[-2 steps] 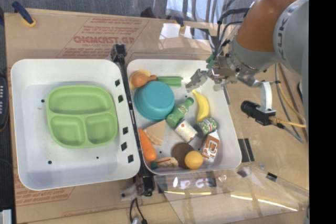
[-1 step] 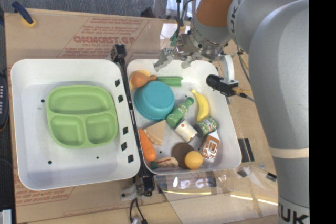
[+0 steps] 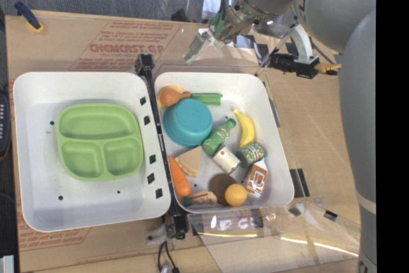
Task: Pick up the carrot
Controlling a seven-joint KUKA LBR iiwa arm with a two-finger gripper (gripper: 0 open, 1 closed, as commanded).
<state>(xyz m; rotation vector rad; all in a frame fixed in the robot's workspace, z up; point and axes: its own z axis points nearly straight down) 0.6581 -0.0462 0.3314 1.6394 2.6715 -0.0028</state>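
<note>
Right bin [image 3: 273,137], smooth white plastic w/ rounded corners, holds the toy pile. Left bin [image 3: 25,137] has a matte green 3-section tray [image 3: 99,139]. Teal bowl [image 3: 187,122] sits upside down, far-left in right bin. Carrot [image 3: 179,177]: orange, tapered, along right bin's near-left wall, touching a tan wedge [image 3: 190,163]. Gripper [image 3: 203,45] hangs beyond far rim, fingers apart, nothing between them.

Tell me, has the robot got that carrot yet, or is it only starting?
Only starting, it seems. Done: nothing that shows; the carrot lies in the right bin, against its left wall, beside a slice of toy bread. In hand: nothing; the gripper hangs above the bench beyond the bin's far rim, well away from the carrot. Left: reach over the bin, come down on the carrot, close on it, lift.
</note>
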